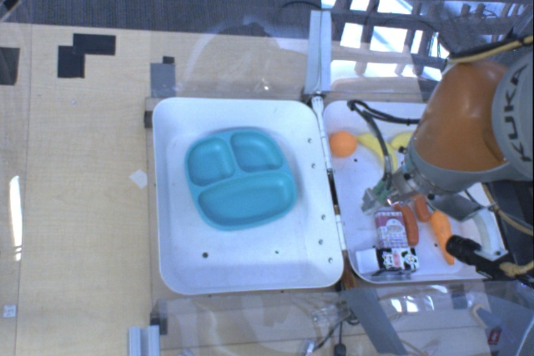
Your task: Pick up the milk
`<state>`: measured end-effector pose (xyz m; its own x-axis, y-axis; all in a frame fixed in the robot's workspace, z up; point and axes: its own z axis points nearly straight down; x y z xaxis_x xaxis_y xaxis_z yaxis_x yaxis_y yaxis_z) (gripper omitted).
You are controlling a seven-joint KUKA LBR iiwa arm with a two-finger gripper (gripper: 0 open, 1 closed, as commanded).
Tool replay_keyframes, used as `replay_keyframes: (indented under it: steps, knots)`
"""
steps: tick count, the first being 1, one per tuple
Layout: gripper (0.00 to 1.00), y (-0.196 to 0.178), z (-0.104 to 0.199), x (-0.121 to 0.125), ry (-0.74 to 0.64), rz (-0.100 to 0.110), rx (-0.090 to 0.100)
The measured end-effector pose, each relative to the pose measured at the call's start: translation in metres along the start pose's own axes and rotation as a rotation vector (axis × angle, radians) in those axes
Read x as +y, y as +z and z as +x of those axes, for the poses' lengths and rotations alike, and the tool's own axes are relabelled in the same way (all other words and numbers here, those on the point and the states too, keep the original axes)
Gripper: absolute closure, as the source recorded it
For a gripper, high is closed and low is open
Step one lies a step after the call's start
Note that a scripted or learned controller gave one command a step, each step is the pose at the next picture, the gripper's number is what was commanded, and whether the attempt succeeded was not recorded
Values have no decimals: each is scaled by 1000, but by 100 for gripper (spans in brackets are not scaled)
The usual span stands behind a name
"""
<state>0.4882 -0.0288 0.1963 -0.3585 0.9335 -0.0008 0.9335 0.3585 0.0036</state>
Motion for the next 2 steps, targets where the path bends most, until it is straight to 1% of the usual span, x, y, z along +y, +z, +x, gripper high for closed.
replay_keyframes:
  steps: [1,2]
  knots:
    - [100,12,72,84,73,0,0]
    - [100,28,134,119,-319,-2,0]
